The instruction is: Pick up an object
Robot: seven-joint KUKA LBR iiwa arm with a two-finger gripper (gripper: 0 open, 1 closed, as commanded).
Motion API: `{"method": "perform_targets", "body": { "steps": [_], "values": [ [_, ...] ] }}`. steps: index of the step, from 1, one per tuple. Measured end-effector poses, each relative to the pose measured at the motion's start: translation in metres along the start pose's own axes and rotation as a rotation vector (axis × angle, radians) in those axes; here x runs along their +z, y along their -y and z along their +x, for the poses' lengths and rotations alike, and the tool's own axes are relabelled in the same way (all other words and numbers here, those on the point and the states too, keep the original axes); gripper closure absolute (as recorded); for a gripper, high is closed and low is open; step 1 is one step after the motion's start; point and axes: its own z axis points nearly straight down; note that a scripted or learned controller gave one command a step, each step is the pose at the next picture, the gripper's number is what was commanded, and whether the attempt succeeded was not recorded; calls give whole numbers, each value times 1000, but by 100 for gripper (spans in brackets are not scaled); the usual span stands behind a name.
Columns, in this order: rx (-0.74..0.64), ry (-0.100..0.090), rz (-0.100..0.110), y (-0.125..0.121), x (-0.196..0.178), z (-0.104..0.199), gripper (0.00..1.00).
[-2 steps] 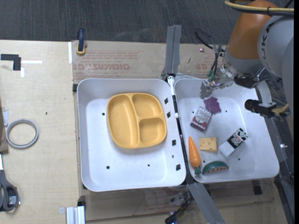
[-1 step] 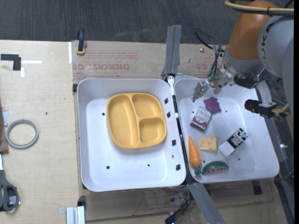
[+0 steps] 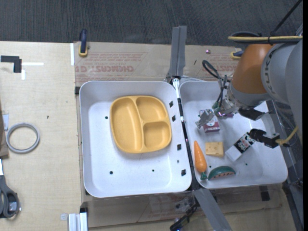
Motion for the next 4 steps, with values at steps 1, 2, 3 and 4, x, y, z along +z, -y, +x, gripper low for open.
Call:
{"method": "perform_targets", "body": {
  "steps": [1,2,3,4],
  "values": [
    [119,0,4,14,-98,21,0],
    [520,0,7,-8,1,-13,0],
    [517,2,10,-7,-7,-13,100],
    [688,1,6,-66,-97,19,100]
  ]
}}
